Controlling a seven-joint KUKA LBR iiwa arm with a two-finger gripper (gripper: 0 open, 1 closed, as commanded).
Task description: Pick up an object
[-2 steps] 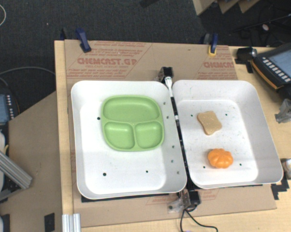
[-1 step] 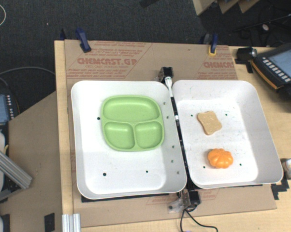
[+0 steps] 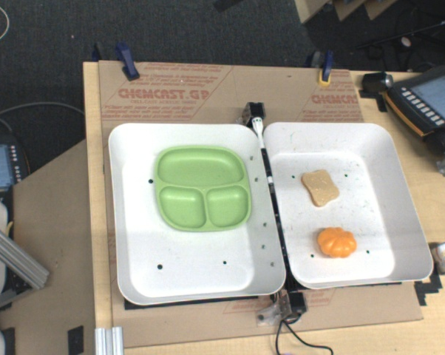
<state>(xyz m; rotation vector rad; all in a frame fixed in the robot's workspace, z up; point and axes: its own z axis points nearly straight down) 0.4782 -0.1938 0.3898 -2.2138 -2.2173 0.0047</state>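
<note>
tan slice (image 3: 321, 188) upright lengthwise, orange pumpkin (image 3: 335, 242) nearer

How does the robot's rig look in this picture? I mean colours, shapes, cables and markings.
Two shallow white bins with rounded corners, the left bin and the right bin, sit on a brown board printed with red "CHEMCAST" lettering. A blue clamp and a yellow clamp grip its far edge. A black cable trails off its near edge.

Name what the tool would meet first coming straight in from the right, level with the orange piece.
If it travels low, probably the rim of the right bin. If it passes above the rim, the orange piece comes first. Its height cannot be judged from this slanted view.
</note>
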